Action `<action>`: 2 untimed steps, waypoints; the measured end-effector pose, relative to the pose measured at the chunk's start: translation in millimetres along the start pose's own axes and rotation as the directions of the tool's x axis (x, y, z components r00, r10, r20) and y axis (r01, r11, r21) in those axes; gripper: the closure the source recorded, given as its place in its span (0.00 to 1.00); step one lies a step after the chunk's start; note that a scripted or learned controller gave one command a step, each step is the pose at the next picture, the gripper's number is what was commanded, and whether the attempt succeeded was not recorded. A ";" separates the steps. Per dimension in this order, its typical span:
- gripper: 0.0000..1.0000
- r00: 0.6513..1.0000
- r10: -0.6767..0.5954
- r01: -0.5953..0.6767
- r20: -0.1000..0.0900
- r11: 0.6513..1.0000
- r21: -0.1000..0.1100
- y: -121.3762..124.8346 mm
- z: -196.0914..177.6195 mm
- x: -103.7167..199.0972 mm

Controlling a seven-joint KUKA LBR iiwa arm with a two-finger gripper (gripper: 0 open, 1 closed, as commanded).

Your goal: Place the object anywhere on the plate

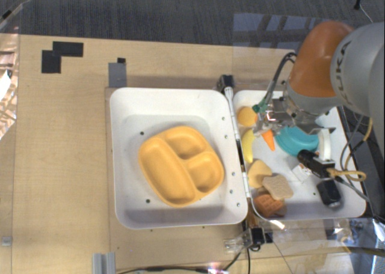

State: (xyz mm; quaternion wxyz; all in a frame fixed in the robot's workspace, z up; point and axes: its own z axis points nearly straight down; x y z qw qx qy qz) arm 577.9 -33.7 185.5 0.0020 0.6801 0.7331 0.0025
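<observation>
The yellow divided plate [180, 163] lies in the left white bin [126, 146]. My gripper [268, 120] is low over the right bin [349, 203], near its upper left part. An orange carrot [269, 140] pokes out just below the gripper, with a small green bit [256, 109] at the gripper's left. Whether the carrot is held or just lies under the gripper is hidden by the wrist. A teal object [296, 141] sits right beside the gripper.
The right bin also holds a round yellow fruit [245, 115], a banana [247, 144], a cheese wedge [258, 172], a bread slice [278, 187] and a brown piece [269, 205]. A ridge [236, 146] separates the two bins.
</observation>
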 end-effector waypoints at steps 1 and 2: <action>1.00 0.995 -0.101 0.101 -0.005 0.995 0.003 -47.0 0.7 101.8; 0.00 0.996 -0.094 0.094 -0.001 0.996 0.002 -46.6 0.3 97.5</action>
